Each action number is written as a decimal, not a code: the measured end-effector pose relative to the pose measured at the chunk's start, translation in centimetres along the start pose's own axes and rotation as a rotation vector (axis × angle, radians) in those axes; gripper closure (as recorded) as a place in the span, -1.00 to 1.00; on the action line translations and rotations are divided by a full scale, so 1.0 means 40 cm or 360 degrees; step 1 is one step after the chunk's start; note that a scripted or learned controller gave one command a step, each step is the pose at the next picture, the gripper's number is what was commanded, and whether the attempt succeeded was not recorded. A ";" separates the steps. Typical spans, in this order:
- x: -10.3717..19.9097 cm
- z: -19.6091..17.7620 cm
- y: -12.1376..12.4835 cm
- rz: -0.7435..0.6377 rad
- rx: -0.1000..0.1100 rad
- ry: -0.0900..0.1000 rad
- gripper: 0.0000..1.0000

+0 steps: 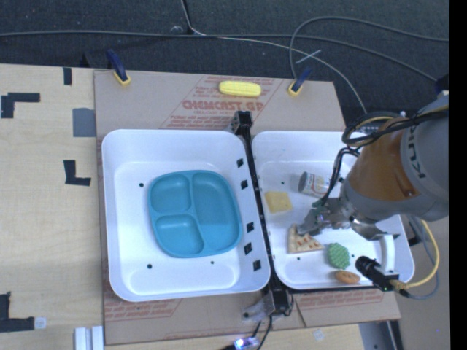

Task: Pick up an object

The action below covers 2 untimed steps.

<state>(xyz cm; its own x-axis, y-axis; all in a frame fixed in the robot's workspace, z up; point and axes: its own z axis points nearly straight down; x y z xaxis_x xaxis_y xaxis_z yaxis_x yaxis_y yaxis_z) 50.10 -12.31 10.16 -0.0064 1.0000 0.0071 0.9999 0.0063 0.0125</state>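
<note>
Orange piece (347, 276): lay at the near rim of the right bin (292, 277), just beside the green piece (338, 255).
Waffle (303, 241): a tan, gridded slab on the right bin's floor near its near wall; it looked the likeliest thing to pick, since the gripper (315, 223) hung just over its far edge.
Fingers: dark and small against the wrist; I could not tell how far apart they stood, and nothing showed between them.
Step in hand, as I judged it: descending on the waffle. To do it well, centre over the slab, not its edge, straddle its narrow side, and keep clear of the green piece close by.
Arm: reached in from the right, low over the right bin, orange band above the wrist, wrist tipped down and leftward.
Yellow block (277, 201): just beyond the gripper, apart from it.
Tube (314, 183): farther back, lying on its side.
Blue tray (194, 214): in the left bin (117, 217), well apart.
</note>
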 end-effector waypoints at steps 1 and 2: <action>-0.019 -0.123 0.019 0.0008 0.0014 -0.0014 1.00; 0.002 -0.239 0.030 0.0006 0.0014 -0.0013 1.00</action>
<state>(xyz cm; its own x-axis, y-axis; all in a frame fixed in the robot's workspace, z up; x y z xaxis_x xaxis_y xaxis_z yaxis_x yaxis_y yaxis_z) 51.17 -12.28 19.72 -0.0024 1.0000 -0.0009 1.0000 0.0024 0.0039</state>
